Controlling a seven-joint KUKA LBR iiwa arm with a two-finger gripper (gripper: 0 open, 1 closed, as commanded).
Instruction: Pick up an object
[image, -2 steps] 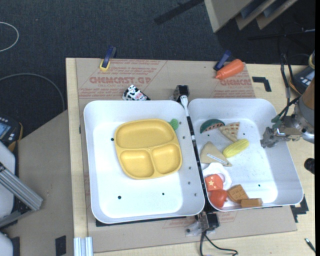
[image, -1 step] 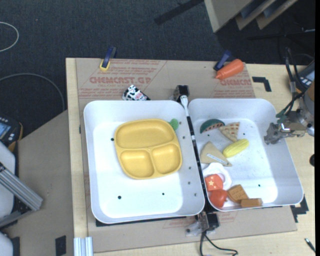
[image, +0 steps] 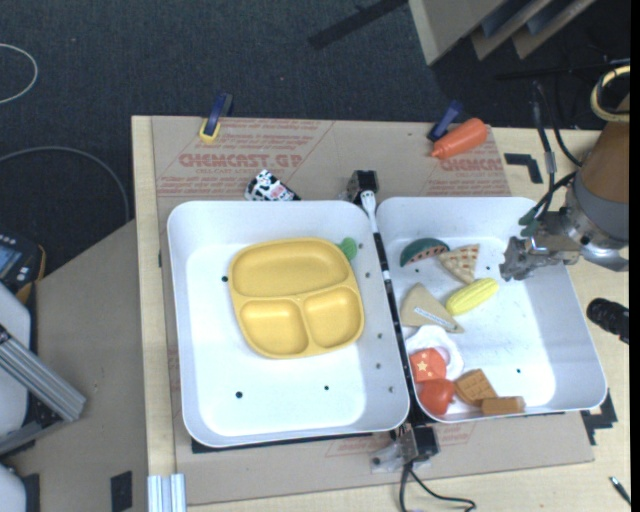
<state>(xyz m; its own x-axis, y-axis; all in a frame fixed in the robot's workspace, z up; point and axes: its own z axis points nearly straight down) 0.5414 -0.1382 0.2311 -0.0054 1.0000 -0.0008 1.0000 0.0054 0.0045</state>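
The right bin (image: 560, 330) holds several toy foods: a yellow corn cob (image: 472, 295), a tan cheese wedge (image: 424, 306), a watermelon slice (image: 424, 250), a pizza slice (image: 462, 262), a red tomato piece (image: 430, 366) and brown biscuits (image: 486, 392). My gripper (image: 520, 262) hangs over the bin's upper right part, just right of the corn cob. I see nothing held in it.
The left bin (image: 200, 380) carries a yellow divided plate (image: 296, 296) with a small green item (image: 348, 248) at its far edge. An orange carrot toy (image: 460, 138) and a black-and-white toy (image: 268, 186) lie on the board behind the bins.
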